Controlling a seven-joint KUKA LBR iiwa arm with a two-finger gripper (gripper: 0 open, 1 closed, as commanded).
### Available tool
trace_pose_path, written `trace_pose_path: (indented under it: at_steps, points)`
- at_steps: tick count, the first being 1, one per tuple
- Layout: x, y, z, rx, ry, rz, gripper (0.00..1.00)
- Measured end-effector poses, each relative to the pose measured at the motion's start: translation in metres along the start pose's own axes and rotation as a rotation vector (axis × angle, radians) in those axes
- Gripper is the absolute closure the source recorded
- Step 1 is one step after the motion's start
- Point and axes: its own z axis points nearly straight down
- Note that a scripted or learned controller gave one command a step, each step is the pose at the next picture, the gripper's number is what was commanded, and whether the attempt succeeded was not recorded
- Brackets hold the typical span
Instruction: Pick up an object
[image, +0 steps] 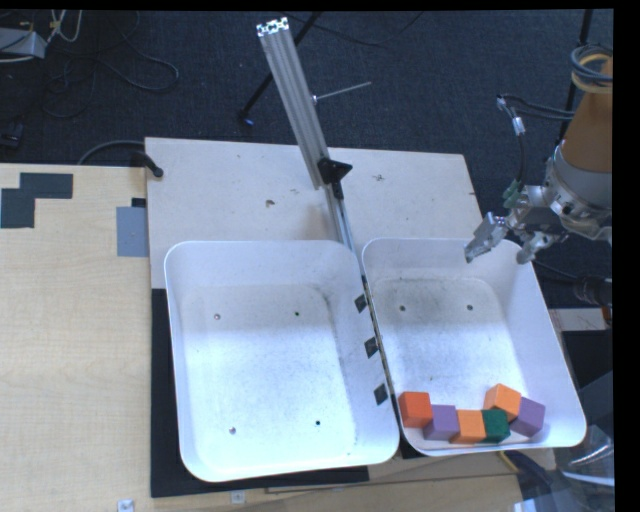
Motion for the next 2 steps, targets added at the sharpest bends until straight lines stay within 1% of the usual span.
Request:
trace_pose_path:
  at_steps: [1, 2]
  points:
    - [0.053, -0.058, 0.017, 0.005, 0.004, 0.000, 0.00]
    - [0.059, -0.128, 0.016, 0.004, 0.002, 0.009, 0.00]
